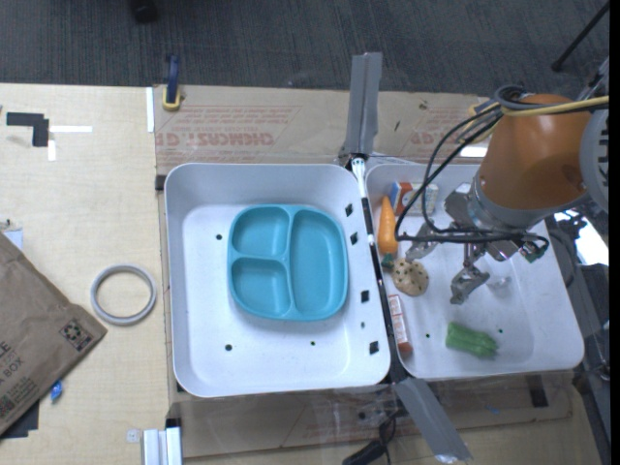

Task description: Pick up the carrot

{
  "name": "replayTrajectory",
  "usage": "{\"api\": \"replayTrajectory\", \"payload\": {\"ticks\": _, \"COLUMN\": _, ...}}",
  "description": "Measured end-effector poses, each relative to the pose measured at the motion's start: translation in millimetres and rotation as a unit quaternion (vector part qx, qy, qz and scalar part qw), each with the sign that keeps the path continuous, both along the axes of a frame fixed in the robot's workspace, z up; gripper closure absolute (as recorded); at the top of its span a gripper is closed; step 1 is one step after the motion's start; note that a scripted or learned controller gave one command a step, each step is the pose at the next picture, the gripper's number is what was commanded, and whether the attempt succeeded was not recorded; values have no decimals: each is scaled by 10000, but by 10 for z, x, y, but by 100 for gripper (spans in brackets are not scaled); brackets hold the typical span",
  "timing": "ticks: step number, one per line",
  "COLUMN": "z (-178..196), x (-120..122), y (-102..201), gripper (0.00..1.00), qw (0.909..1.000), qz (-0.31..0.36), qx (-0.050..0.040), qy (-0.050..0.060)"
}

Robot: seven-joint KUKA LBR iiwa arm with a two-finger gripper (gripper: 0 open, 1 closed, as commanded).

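Likely a light, stiff, smooth toy carrot; grip mid-body crosswise. Whether the hand is open, I cannot tell.

A dark grey carpeted floor runs behind the pale wooden bench, where a brown cardboard sheet lies beside a flattened cardboard box and a roll of grey tape.
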State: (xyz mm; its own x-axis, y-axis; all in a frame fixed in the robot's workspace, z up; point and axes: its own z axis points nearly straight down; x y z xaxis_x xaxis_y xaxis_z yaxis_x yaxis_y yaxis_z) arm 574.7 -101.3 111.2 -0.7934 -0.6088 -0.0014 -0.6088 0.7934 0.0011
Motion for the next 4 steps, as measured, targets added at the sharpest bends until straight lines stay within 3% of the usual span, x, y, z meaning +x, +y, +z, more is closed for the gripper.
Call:
{"api": "replayTrajectory", "payload": {"ticks": 1, "z": 822, "x": 856, "y": 679, "gripper": 0, "qw": 9943, "qz": -1063, "qx": 5, "qy": -30}}
{"api": "replayTrajectory", "payload": {"ticks": 2, "z": 816, "x": 461, "y": 385, "gripper": 0, "qw": 9999, "qz": -103, "qx": 1, "qy": -19}}
{"api": "replayTrajectory", "payload": {"ticks": 3, "z": 14, "x": 481, "y": 50, "gripper": 0, "qw": 9958, "qz": 913, "qx": -1, "qy": -10}}
{"api": "replayTrajectory", "payload": {"ticks": 4, "z": 117, "x": 498, "y": 53, "gripper": 100, "qw": 9961, "qz": 885, "qx": 11, "qy": -41}}
